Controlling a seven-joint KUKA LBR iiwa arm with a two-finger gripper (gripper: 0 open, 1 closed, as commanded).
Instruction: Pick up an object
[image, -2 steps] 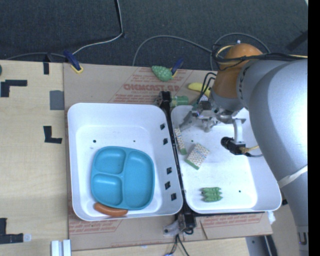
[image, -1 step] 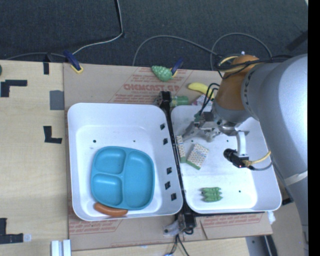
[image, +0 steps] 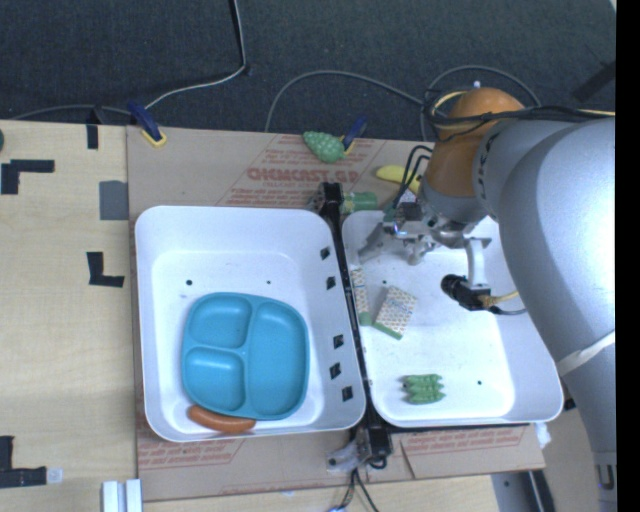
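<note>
My gripper (image: 395, 243) hangs over the back left part of the right bin (image: 500, 350), below the orange wrist band. Its fingers look spread, so it is open with nothing between them. A patterned beige card-like piece (image: 394, 310) lies in the bin just in front of the gripper, apart from it. At the bin's front lies a green pea pod (image: 422, 388). A small striped item (image: 357, 290) rests against the bin's left wall. In the left bin (image: 160, 240) sit a blue divided plate (image: 245, 355) and an orange sausage-shaped toy (image: 220, 420) at the plate's front edge.
The grey arm (image: 560, 220) covers the right bin's right side. Behind the bins on the cardboard lie a green toy (image: 322, 145) and a yellow one (image: 393, 174). A black divider (image: 340, 300) runs between the bins. Cables trail across the dark floor at the back.
</note>
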